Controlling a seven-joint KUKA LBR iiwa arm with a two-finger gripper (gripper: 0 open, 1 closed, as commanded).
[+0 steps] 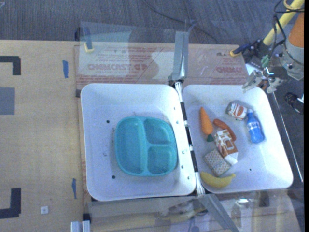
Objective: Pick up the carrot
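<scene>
Two shallow white bins sit side by side on the bench [38, 144], and the carrot [206, 121] serves as the landmark; it lies in the right bin [275, 163], close to that bin's left wall, its thin tip pointing toward the far edge and its green stub toward the near edge; just right of the carrot lies a small red sausage-like piece [225, 127], and beside that a red and white carton [226, 143]; below the carrot rests a patterned tan block [217, 162], and farther below, at the near wall, a banana [217, 179]; well right of the carrot a blue bottle [254, 128] lies tilted, with a small brown and white packet [237, 110] next to its cap; left of the carrot, across the divider, a teal compartment plate [145, 146] sits in the left bin [96, 105]; the gripper [263, 79] hangs up and right of the carrot, over the right bin's far corner, well apart from it; how far it is spread cannot be told, and nothing is seen in its grasp.
</scene>
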